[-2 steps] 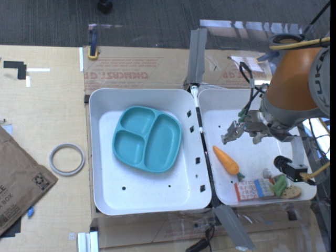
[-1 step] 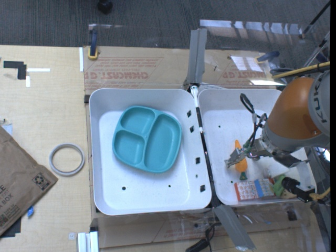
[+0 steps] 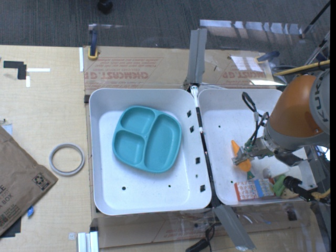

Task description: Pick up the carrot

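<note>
The carrot (image 3: 239, 156) is a short orange piece lying in the right white bin (image 3: 220, 119), left of its middle. My gripper (image 3: 253, 150) hangs low over the bin, right at the carrot's right side, on the grey arm with its orange band (image 3: 294, 109). The gripper's body overlaps the carrot's right end, so I cannot tell whether it touches or grips the carrot.
A teal divided plate (image 3: 147, 139) lies in the left bin (image 3: 102, 193). Near the right bin's front edge sit a red-and-white packet (image 3: 252, 190), a green item (image 3: 278, 182) and a small white piece (image 3: 265, 172). A tape ring (image 3: 66, 158) and a cardboard box (image 3: 18, 188) lie on the bench at left.
</note>
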`<state>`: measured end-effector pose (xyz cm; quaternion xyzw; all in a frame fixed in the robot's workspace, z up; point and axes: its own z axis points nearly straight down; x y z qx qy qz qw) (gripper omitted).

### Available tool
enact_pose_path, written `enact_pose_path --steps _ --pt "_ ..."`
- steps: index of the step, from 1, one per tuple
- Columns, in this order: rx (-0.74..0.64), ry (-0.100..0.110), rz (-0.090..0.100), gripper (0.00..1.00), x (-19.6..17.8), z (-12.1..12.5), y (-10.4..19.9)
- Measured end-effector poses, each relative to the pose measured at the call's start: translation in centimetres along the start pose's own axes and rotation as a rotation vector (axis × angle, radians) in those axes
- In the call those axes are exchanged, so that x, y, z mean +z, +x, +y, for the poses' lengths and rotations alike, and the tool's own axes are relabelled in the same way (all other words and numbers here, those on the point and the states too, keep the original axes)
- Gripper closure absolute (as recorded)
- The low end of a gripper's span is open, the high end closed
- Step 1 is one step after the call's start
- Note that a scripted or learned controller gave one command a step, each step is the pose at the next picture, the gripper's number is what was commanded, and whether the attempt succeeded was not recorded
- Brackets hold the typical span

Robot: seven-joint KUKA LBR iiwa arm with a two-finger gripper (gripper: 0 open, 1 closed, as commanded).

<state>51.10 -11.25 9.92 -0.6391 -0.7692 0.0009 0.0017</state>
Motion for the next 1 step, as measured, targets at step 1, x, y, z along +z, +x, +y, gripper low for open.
enact_pose_path --steps 1 --pt "-0.142 -0.004 -0.003 1.00 -9.28 10.26 1.38"
